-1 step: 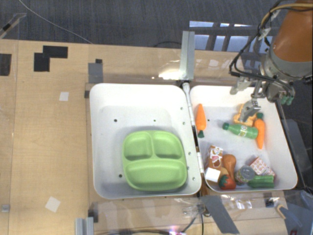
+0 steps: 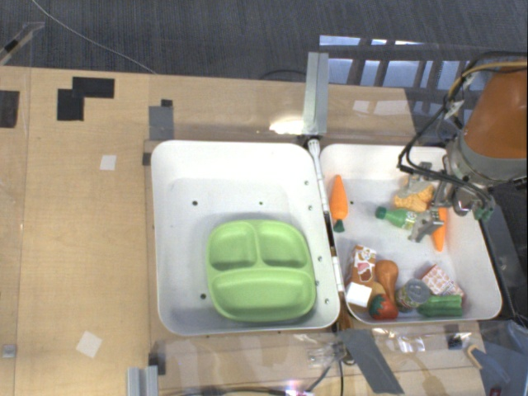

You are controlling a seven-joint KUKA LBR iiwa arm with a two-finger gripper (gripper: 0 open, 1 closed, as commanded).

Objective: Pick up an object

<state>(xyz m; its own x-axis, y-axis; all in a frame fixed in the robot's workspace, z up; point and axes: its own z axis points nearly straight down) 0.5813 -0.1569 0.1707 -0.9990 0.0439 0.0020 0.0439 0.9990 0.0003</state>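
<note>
Arm in from the right, orange band (image 2: 502, 118) up top, tool (image 2: 426, 225) down low in the right bin (image 2: 493, 291). Fingers look a little apart w/ tips just beside a green bottle (image 2: 397, 215), nothing seen pinched between them. The bottle lies on its side, mid-bin, cap end pointing left. Just above it sits a yellow crinkly item (image 2: 412, 196), partly under the wrist hardware. A small orange carrot (image 2: 440, 233) lies upright-ish just right of the tool, touching or nearly so; can't tell which.

Over by the bin's left wall: a bigger carrot (image 2: 338, 198), orange w/ a green end at the bottom, lying along the divider. Near the front edge there's a cluster: a small printed carton (image 2: 363, 262), a brown pear-like piece (image 2: 384, 275), a white block (image 2: 358, 294), a red tomato-like piece (image 2: 381, 308), a round grey tin (image 2: 412, 292), a checkered packet (image 2: 439, 280) and a dark green veg (image 2: 440, 305), all packed close, several touching.

Left bin (image 2: 177, 188): one green divided plate (image 2: 261, 269), three compartments, sitting toward the front right. Both bins rest side by side on the wooden surface (image 2: 74, 246), black cables (image 2: 429, 130) looping off the arm.
</note>
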